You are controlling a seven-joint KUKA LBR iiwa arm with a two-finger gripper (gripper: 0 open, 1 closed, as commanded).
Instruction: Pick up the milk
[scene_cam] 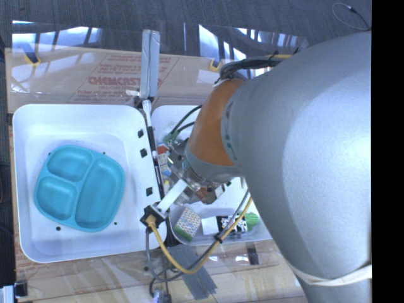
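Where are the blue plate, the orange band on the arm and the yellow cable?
blue plate [79, 188], camera view, centre divider.
orange band [211, 128], camera view, its middle.
yellow cable [173, 261], camera view, lower loop.

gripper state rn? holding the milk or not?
Gripper: cannot be told. It is low in the right bin, and the arm covers most of that bin, so no milk can be seen held.

High slanted view over bins [25, 169]
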